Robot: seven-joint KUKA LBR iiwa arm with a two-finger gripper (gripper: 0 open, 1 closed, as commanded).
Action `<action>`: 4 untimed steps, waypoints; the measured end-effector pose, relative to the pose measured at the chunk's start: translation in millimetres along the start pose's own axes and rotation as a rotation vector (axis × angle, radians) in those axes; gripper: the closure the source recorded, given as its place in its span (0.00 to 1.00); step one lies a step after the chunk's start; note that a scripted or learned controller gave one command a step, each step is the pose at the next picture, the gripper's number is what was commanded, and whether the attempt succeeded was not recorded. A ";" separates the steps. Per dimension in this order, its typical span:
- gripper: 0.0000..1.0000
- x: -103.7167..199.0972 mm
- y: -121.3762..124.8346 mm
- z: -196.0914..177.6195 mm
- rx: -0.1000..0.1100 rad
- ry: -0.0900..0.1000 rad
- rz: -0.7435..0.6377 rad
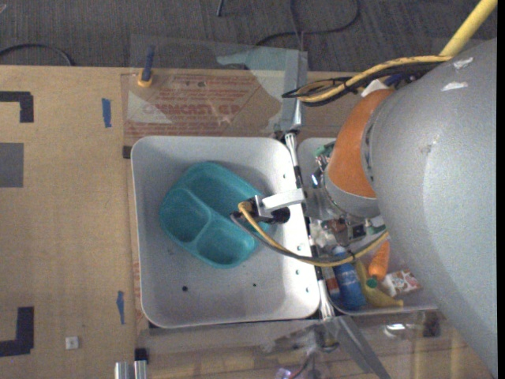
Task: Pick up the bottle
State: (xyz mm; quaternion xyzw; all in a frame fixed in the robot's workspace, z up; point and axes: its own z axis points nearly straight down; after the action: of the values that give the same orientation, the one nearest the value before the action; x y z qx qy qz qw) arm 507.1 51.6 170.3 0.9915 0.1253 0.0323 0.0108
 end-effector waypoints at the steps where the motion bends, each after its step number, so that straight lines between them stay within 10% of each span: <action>1: 1.00 -8.0 -45.4 -131.1 0.035 -0.060 -0.155; 2: 1.00 -7.1 -44.4 -140.2 0.035 -0.062 -0.154; 3: 1.00 -21.0 2.3 -67.4 0.046 -0.060 -0.434; 4: 1.00 -12.8 -23.6 -24.8 0.030 -0.066 0.053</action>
State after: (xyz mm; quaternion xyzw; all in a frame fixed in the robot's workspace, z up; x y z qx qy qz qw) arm 487.2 71.6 193.6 0.9951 0.0991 -0.0019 -0.0008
